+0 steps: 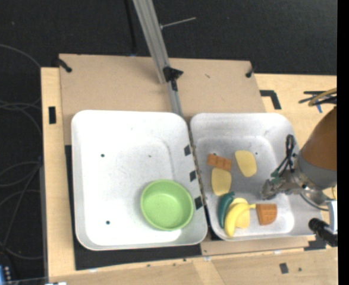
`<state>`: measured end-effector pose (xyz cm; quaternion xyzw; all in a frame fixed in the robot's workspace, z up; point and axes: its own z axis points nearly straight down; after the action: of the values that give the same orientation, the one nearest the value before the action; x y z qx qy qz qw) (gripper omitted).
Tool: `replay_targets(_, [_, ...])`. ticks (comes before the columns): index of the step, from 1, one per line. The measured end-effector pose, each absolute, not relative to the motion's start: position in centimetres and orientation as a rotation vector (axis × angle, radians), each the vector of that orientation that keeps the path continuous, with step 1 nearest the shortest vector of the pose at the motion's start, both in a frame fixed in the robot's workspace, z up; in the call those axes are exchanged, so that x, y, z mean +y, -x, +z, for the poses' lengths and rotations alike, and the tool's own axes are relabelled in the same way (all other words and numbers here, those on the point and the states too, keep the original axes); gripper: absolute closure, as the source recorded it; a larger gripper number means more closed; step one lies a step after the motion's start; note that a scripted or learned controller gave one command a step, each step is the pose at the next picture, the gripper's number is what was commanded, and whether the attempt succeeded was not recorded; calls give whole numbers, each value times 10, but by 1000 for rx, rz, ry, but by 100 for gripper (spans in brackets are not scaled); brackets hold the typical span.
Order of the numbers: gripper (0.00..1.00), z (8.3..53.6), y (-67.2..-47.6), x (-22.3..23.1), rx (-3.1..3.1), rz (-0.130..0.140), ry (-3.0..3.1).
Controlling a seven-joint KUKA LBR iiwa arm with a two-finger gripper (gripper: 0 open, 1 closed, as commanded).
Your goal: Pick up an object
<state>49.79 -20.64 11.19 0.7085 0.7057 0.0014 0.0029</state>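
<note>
The right bin [239, 126] holds several small objects: an orange block [219, 161], two pale yellow pieces [245, 162] [221, 181], a yellow banana [238, 214] beside a dark green piece [224, 204], and an orange wedge [266, 213]. My gripper [273, 187] hangs low over the right side of this bin, just above the orange wedge and right of the banana. Nothing visible sits between its fingers.
A green bowl [166, 204] rests in the left bin [103, 159] near its front right corner. A grey metal pole [153, 34] slants up from between the bins. The arm's orange band [323, 144] sits at the right edge.
</note>
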Motion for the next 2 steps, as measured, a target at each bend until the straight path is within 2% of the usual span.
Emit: replay_targets(2, [100, 196, -507, -204, 2223, 1, -2215])
